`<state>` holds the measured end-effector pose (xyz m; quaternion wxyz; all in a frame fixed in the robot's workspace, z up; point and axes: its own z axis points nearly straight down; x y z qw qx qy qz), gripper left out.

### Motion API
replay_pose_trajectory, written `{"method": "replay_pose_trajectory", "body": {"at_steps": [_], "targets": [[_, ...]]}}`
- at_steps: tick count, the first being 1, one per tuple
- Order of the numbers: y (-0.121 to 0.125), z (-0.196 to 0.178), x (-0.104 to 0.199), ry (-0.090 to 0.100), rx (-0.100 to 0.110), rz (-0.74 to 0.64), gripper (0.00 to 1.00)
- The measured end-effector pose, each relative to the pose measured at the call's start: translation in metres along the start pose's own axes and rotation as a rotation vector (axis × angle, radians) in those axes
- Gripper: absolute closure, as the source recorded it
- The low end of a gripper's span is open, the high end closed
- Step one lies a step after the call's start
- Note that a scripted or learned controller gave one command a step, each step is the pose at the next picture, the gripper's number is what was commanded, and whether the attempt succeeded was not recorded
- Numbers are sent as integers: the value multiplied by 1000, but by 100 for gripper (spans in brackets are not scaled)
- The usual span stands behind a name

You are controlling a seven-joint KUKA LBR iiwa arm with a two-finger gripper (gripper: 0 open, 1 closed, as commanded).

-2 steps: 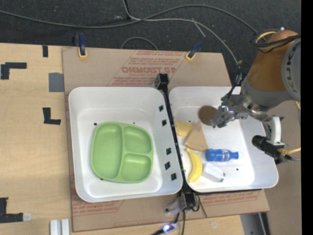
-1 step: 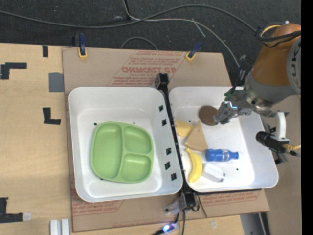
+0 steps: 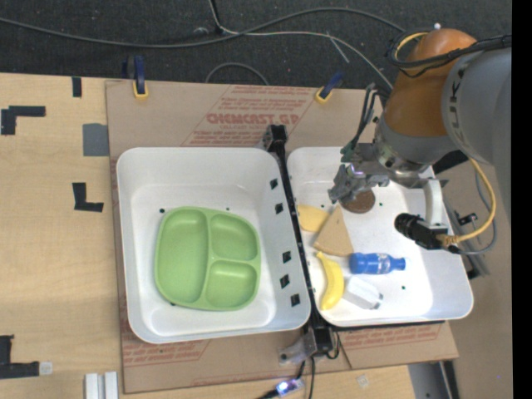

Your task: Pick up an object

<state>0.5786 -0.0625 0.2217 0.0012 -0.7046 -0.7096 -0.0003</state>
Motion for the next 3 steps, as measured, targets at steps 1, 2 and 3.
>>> {"method": "replay_pose_trajectory", "body": {"at_steps": [1,2,3], "targets": [[15,-10,55,0,-1,0,100],[30,1,114,-1,1,0,100],[32,-2,162,0,1,1,100]]}}
